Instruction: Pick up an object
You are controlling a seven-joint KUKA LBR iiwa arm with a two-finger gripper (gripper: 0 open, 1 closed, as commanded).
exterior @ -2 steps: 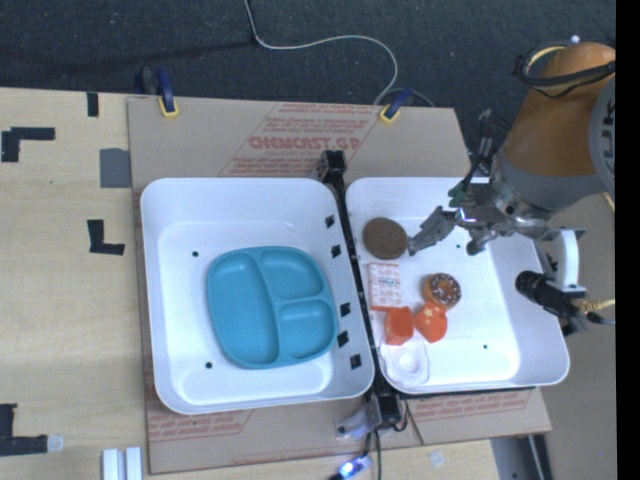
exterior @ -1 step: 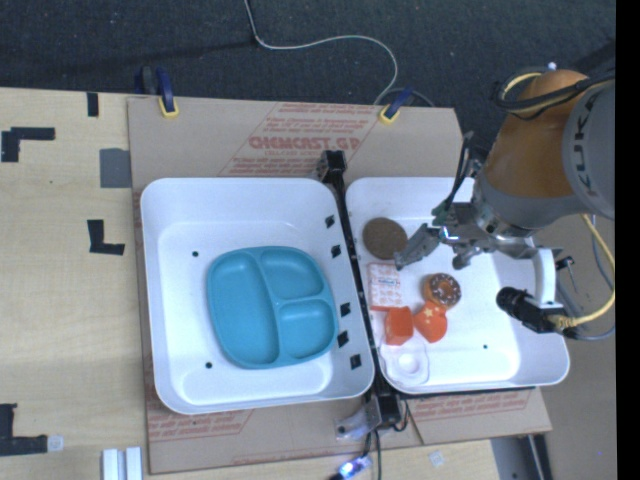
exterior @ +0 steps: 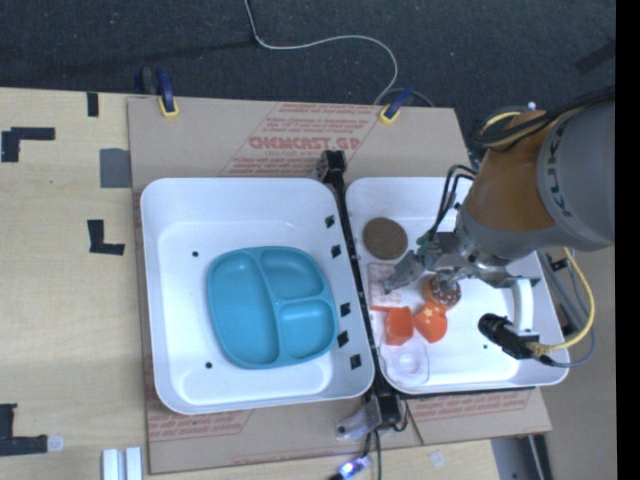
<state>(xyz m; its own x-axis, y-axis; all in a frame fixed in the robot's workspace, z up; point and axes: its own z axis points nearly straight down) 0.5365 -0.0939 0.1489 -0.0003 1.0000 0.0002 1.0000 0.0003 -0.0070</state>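
Risk: crowding is the main hazard, I judge; the small orange plastic pieces lie touching one another, with a clear plastic cup just beside them, so a descent could nudge one aside or pinch two at once.
Second risk: the gripper sits close to the divider between the bins, and a sideways shove could push things against that wall.
Gripper: the two-finger gripper hangs low over the right white bin, above the orange pieces and a reddish-brown rounded object; how far apart its tips stand I cannot tell, and nothing is visibly between them.
Targets: all candidates lie in the right bin, including a round brown disc near the divider.
Left bin: the left white bin holds a teal divided plastic plate, well apart from the arm.
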